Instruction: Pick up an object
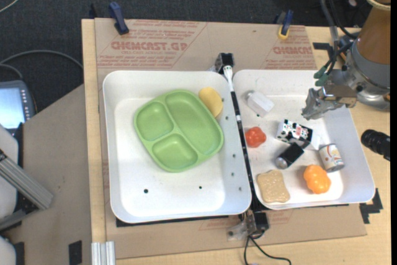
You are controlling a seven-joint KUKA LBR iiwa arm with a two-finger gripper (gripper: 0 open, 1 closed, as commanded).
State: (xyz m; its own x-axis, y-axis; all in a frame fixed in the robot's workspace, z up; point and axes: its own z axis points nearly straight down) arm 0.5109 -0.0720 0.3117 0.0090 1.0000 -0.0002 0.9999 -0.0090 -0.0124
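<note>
A desk [155,40] covered with brown printed board carries two shallow white bins side by side. The left bin [124,183] holds a green divided plate [178,130] lying flat, with a yellow lump [211,100], perhaps sponge or toy food, touching its upper right edge. The grey arm [372,53] reaches in from the right over the right bin [356,192]. Its gripper [313,107] hangs above the bin's upper middle; the fingers are too blurred to tell whether wide or narrow, and nothing shows between them. Just below and left of the fingers lies a black-and-white spotted toy [294,131], apart from them. Near it lie a toast-shaped piece [273,186], a black cylinder [289,155], an orange fruit [317,179], a small can [331,157], a red tomato-like ball [255,137] and a white block [259,102].
</note>
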